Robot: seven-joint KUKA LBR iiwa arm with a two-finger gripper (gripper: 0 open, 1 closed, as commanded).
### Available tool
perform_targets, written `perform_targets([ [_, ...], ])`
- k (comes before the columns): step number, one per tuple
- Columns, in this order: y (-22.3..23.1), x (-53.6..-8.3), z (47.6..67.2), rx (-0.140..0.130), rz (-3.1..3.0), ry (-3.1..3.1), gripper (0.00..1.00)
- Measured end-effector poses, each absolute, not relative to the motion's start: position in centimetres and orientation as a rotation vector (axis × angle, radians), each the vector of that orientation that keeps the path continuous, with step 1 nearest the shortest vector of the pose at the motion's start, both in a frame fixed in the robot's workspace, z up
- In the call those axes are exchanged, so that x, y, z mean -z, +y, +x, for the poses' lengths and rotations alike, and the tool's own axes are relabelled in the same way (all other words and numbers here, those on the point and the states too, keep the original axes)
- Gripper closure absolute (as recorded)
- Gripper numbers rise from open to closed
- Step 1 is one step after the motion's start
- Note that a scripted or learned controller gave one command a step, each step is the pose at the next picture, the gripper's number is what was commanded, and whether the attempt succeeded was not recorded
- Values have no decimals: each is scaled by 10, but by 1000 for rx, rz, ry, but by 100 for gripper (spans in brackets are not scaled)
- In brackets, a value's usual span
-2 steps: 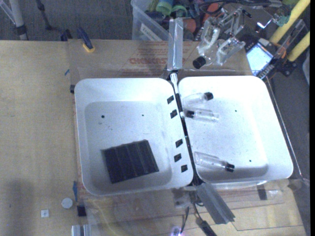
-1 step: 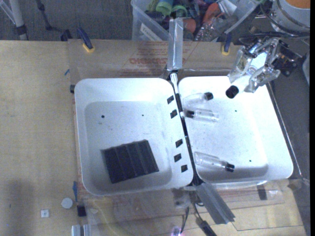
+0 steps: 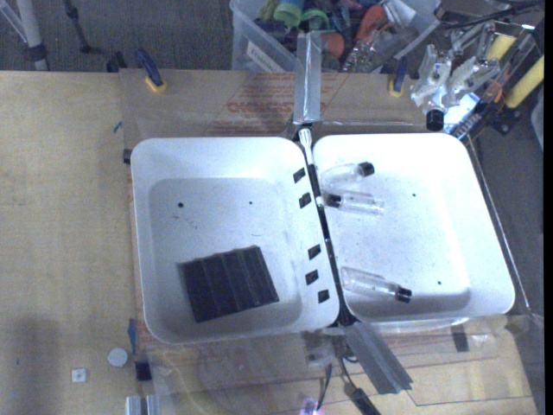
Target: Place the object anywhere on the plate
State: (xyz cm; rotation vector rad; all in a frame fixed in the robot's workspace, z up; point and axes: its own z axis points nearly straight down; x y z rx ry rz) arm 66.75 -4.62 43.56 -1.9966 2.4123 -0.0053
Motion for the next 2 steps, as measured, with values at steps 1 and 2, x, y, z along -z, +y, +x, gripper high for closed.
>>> perform_targets([
  [1,-46,-448,669,11,-1984,2409,100],
  [2,-129,-437,620,-1,-2179,2259,100],
])
